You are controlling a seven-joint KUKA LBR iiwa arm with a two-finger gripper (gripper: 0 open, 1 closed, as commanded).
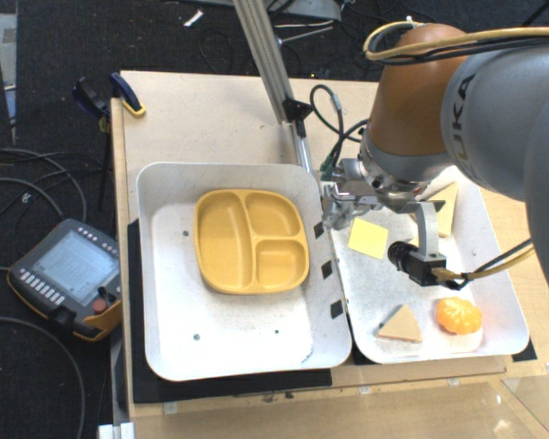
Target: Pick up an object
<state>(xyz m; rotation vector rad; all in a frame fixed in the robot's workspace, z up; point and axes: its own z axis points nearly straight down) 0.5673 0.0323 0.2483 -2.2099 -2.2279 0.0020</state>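
The right bin point(494, 273) holds a flat yellow square point(368, 238), a tan wedge point(401, 326), an orange tangerine point(458, 316) and a pale tan piece point(445, 207) partly hidden by the arm. My gripper point(335, 207) hangs over the right bin's left rim, just left of the yellow square. I see nothing held in it. The arm's wrist covers the bin's upper part.
In the left bin point(165, 318) lies a yellow divided plate point(252, 241). A metal pole point(273, 62) slants up from between the bins. A teach pendant point(69, 277) lies on the floor at left, among cables.
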